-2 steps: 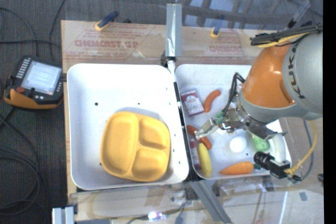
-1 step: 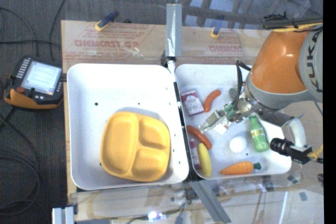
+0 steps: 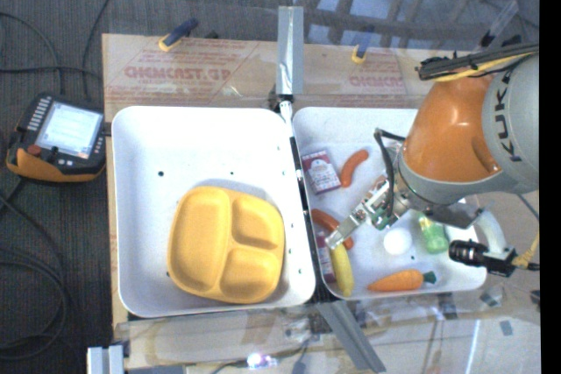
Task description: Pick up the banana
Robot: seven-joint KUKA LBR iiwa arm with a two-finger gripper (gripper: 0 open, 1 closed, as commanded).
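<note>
- Here, at the far left, a teach pendant [image 3: 60, 138] lies on the floor beside the tabletop [image 3: 175, 70], well apart from the work, likely parked there so the operator can reach it.
- The left bin [image 3: 140, 136] carries a yellow divided tray [image 3: 228, 244], upside-down or face-up I cannot tell; it sits toward the bin's lower middle, probably as a drop place for picked things.
- Just across the divider, the right bin [image 3: 412, 120] bears the clutter: a small red packet [image 3: 320, 171], an orange sausage-like piece [image 3: 353, 166], a carrot [image 3: 399, 280], a green bottle [image 3: 431, 236] and a white round thing [image 3: 396, 243].
- The banana [image 3: 342, 268] lies flat at that bin's lower left, close against the divider wall, which may leave little room on that side.
- The end effector [image 3: 344, 234] slants down from the right and hangs just above the banana's upper end; nothing shows between its tips, and whether they are spread or pressed together I cannot tell.
</note>
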